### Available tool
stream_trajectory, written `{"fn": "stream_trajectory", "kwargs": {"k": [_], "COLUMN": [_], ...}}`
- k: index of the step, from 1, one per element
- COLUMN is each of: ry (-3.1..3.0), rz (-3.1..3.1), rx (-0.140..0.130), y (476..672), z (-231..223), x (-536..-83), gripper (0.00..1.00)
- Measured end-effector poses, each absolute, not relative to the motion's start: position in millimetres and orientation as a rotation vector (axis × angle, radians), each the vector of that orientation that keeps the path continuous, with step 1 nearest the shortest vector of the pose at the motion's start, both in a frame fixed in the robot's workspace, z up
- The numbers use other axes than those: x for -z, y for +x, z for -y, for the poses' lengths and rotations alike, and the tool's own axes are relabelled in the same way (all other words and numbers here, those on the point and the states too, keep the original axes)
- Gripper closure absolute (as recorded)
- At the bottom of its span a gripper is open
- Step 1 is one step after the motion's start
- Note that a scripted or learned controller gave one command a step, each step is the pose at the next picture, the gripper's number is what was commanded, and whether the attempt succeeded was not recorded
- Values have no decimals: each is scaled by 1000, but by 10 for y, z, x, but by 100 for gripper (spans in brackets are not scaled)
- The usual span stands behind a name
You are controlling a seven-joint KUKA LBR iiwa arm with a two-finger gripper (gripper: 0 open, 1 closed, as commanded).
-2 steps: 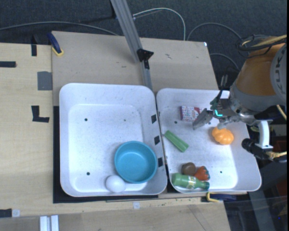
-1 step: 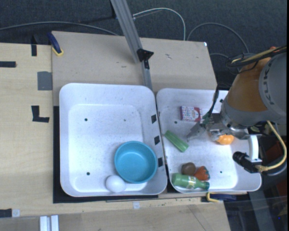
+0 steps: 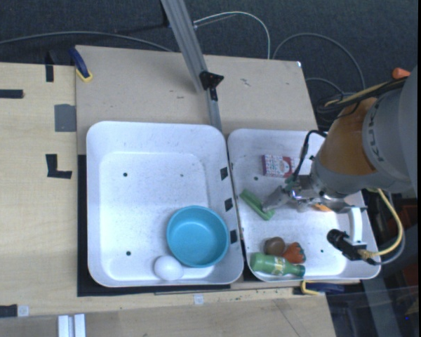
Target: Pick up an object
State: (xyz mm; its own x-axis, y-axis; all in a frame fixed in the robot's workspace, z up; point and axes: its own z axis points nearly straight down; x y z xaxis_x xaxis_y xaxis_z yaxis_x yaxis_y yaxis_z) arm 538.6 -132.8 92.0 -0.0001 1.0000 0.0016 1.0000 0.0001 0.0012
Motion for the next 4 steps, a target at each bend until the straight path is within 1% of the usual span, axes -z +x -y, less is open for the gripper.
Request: {"fn": "stream_trajectory", "kwargs": {"k": [1,2,3,4], "ry": [-2220,-2222,-2222,-2222], "rz": [2225,2224,2227,2226], "rx": [5,1,4,3], "y": [5393,5452,5505,5516], "z": [1320,1363,1340,1339], "x": [-1031,-1478,-2101,-2552], "gripper": [100,100,100,100]}}
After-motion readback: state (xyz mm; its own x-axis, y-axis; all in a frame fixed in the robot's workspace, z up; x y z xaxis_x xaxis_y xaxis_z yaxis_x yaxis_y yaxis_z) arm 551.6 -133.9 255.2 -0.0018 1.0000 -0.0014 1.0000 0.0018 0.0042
